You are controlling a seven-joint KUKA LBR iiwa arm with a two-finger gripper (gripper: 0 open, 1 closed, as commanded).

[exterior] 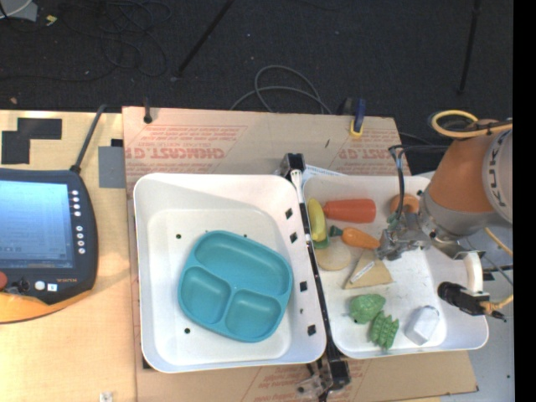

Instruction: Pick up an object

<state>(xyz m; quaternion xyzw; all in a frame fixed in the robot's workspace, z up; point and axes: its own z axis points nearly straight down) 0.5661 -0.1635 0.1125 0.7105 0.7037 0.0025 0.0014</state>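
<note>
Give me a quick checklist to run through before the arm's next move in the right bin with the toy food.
1. Claw is over the right white bin: ok.
2. Claw is close to a target: ok, it sits beside the small orange carrot-shaped toy and above the pale yellow cheese wedge.
3. Something is held in the claw: cannot tell, too small and cluttered to see.
4. Target has free space around it: not ok, the carrot, the cheese wedge and the pale round disc crowd together.
5. Left bin's teal divided plastic plate is out of the arm's way: ok.
</note>
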